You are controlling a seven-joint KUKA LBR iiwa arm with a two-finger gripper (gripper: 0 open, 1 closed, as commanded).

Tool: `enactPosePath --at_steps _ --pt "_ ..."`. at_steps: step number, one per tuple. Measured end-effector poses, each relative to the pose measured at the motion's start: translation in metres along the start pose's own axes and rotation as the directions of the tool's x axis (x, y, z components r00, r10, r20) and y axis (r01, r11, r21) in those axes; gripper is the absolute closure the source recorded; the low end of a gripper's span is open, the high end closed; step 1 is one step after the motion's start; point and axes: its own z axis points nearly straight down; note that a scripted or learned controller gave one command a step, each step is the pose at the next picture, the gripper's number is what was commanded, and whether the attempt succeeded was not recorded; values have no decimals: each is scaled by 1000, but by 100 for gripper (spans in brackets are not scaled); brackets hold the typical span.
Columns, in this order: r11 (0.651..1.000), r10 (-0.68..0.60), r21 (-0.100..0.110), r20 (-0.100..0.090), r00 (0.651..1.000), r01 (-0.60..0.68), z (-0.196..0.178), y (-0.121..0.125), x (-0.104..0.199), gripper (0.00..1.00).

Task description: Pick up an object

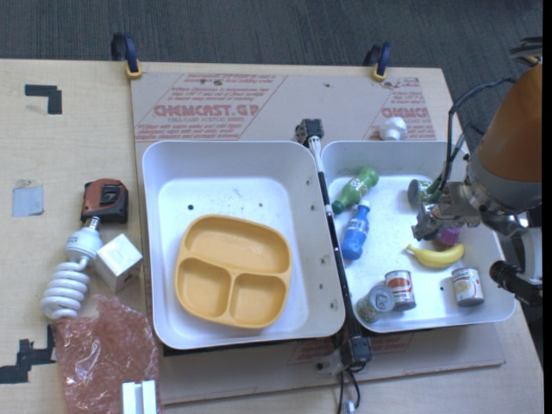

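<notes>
My gripper (pixel 429 216) is low in the right bin (pixel 392 158), at its right side, under the grey wrist with the orange band. A small purple object (pixel 449 234) shows just below and right of it, partly hidden by it. A yellow banana (pixel 435 254) lies right beneath. To the left lie a green bottle (pixel 355 188) and a blue bottle (pixel 355 231). Near the front wall stand a red can (pixel 398 289), a tipped can (pixel 377 303) and a white-labelled can (pixel 467 285). I see nothing held.
The left bin (pixel 172 171) holds a yellow divided plate (pixel 233 270). Left of the bins lie a tape measure (pixel 105 201), a spiral light bulb (pixel 72 272), a white cube (pixel 119 257) and a pink bag (pixel 103 352). A small white object (pixel 394 129) sits behind the right bin.
</notes>
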Motion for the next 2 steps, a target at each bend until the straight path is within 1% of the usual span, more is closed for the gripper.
enactPosePath --at_steps 1,2 --pt "1000 2 0 0 1000 -2 149 44 -40 0" --pt "1000 2 0 -1 1000 -2 149 -21 -68 0"
